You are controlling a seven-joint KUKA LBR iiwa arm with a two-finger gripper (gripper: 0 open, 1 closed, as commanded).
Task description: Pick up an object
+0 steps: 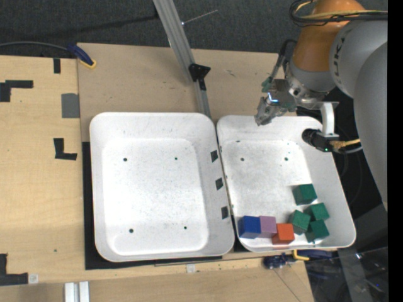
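hand (264, 116) poised over the far rim of the right bin (264, 168), nothing visibly held; opening impossible to tell. nearest, along the front wall: blue block (250, 225), purple block (268, 224), orange block (284, 233), touching in a row. behind, green blocks (310, 214) clustered. better to target the uppermost green block, standing apart, descending straight.

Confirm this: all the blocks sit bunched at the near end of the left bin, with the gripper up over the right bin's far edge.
Wrong bin. The camera view shows the blocks bunched at the near end of the right bin; the gripper is over that bin's far edge, as stated.
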